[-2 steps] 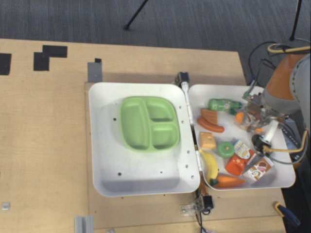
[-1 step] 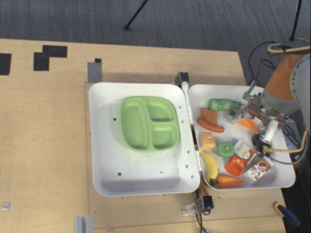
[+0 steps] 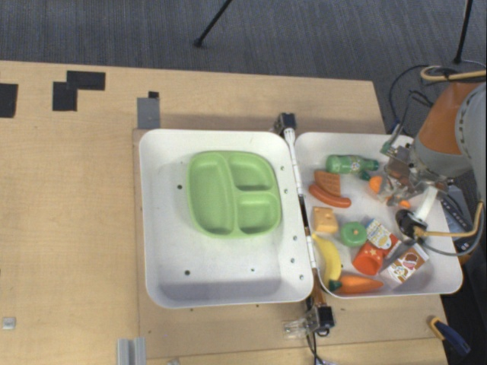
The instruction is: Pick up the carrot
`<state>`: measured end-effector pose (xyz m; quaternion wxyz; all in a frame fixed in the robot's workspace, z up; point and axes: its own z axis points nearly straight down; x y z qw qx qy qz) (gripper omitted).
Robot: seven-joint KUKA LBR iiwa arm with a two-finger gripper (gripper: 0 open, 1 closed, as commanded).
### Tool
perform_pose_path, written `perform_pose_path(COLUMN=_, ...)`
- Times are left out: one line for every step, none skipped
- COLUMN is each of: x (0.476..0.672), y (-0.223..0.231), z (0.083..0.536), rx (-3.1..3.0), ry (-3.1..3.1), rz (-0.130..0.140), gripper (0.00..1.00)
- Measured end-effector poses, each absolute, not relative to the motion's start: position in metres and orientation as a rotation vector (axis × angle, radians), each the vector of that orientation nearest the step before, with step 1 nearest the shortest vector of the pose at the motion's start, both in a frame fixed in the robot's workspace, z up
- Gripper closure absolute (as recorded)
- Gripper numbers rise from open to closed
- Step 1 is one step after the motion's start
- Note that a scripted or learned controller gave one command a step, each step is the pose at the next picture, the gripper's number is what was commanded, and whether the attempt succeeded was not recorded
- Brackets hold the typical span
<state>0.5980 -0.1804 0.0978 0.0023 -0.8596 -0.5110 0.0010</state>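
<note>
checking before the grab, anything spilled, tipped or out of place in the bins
Nothing stands out. The green divided plate sits flat in the left white bin; the toy foods, including the orange carrot beside the yellow banana, lie jumbled but contained in the right white bin.

This was a robotics lab, not a home or kitchen. A plain plywood table (image 3: 68, 226) carried two shallow white bins (image 3: 163, 280) bolted side by side near its right edge, with black tape marks (image 3: 76, 88) stuck along its far left edge. The food in the right bin (image 3: 449, 280) was plastic toy food (image 3: 358, 234), and the left bin held a green divided plate (image 3: 232, 192). Grey office carpet (image 3: 304, 21) lay beyond the table's far edge, with black stand legs (image 3: 221, 14) on it, and loose cables (image 3: 407, 90) ran at the right corner.
</note>
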Motion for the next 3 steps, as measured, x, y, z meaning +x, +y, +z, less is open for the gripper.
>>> perform_pose_path(x=0.598, y=-0.18, z=0.098, rx=-2.696, ry=-1.603, rz=0.004, gripper=0.0)
perform_pose_path(x=0.602, y=-0.181, z=0.084, rx=-3.026, ry=-0.848, rz=-0.002, gripper=0.0)
perform_pose_path(x=0.566, y=-0.186, z=0.085, rx=-2.817, ry=-1.403, rz=-0.009, gripper=0.0)
